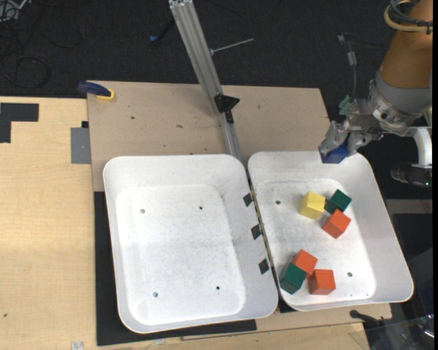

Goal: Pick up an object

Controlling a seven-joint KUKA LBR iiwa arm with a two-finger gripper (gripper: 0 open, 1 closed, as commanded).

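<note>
My gripper [339,143] hangs over the far edge of the right bin [379,268], near its back right corner. A small blue block [333,152] sits between its fingers, lifted off the bin floor. Loose in the right bin lie a yellow block [313,205], a dark green block [341,200] and a red-orange block [336,224] in one cluster. Nearer the front are an orange block [304,261], a green block [293,277] and another orange block [322,281].
The left bin [131,195] stands beside the right one, joined by black clips along the shared edge. A slanted aluminium rail [201,57] rises behind the bins. A blue-and-yellow clamp [96,90] lies at the bench's far left corner.
</note>
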